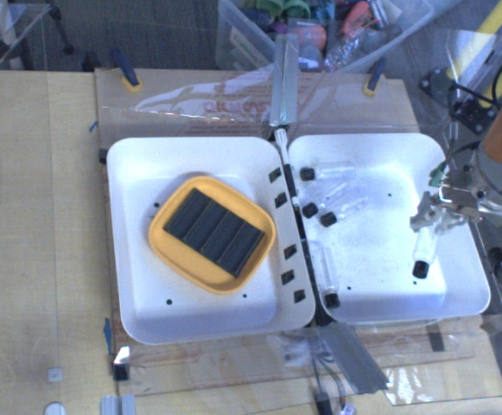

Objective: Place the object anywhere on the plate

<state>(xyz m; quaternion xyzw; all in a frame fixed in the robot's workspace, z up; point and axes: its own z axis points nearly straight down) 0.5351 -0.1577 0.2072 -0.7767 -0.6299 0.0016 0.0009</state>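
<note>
Yellow and square, the plate point(212, 245) sits in the left bin point(130, 232), with a dark ridged middle. At the right side of the right bin point(380, 292), the claw point(429, 223) grips a clear tube point(423, 253) with a black cap, hanging down. The pick-up looks done. Next it must carry the tube left, over the plate, and let go.

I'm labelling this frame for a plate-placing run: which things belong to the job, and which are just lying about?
Job:
- yellow plate, left bin
- clear vial under the gripper, right bin

Lying about:
- other clear vials near the divider
- tub of colourful items behind the bins
</note>
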